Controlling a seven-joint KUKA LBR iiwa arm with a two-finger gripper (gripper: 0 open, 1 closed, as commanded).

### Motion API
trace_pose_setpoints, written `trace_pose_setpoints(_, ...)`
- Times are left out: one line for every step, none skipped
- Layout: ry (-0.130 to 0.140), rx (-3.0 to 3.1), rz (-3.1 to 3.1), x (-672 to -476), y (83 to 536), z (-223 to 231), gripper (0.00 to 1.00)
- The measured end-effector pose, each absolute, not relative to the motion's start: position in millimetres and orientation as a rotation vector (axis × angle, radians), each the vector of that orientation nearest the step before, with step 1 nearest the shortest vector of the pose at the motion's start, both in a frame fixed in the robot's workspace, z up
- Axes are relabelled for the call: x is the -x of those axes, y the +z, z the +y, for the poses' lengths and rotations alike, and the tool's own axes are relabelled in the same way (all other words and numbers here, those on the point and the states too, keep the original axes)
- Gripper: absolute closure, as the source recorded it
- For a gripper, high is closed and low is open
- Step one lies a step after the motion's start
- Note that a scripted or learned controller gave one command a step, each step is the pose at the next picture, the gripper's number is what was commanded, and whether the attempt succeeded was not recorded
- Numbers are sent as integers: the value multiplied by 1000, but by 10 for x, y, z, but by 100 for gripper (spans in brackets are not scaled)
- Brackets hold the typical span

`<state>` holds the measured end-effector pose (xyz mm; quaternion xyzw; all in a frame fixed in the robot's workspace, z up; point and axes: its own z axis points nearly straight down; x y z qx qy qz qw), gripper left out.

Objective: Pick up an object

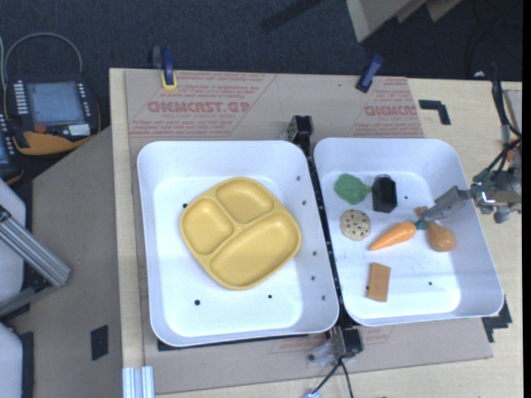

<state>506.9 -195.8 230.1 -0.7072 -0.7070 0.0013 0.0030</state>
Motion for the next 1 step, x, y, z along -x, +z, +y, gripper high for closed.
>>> trace_pose_setpoints(3,2218,-2217,-5068,1875,-1967,0)
